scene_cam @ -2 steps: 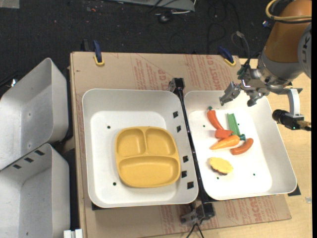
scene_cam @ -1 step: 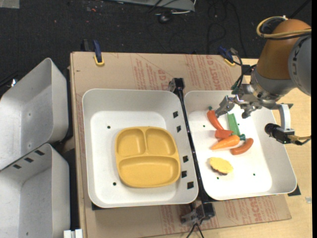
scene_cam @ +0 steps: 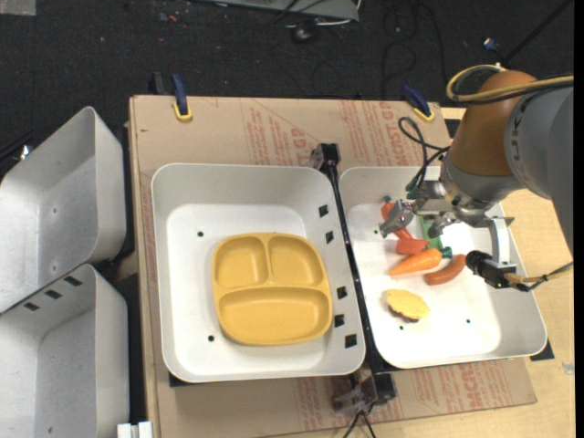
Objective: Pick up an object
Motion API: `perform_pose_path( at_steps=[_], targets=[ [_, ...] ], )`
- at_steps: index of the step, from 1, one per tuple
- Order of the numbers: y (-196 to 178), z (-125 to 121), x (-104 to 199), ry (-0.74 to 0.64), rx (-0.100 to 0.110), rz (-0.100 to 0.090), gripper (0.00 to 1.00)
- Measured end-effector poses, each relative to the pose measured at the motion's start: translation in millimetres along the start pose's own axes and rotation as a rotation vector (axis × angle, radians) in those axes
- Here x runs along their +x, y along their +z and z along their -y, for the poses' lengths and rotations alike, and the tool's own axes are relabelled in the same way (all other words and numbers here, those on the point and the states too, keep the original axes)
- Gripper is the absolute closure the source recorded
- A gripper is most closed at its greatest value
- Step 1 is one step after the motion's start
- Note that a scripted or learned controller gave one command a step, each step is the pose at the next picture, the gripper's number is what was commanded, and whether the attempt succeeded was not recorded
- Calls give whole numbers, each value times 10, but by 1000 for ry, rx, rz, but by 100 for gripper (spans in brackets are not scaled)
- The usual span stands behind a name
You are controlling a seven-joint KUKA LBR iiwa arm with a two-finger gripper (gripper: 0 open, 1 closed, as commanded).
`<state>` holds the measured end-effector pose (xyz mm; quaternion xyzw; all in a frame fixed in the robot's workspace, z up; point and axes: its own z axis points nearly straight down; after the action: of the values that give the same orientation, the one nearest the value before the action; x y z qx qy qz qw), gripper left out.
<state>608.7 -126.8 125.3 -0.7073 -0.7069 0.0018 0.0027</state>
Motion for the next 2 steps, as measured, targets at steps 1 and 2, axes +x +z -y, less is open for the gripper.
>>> perform_pose_path(
  at_steps=[1,2],
  targets=[
    [353,5,8,0,-2,0,0],
    [227,-8,4,1,-8,2,100]
  ],
)
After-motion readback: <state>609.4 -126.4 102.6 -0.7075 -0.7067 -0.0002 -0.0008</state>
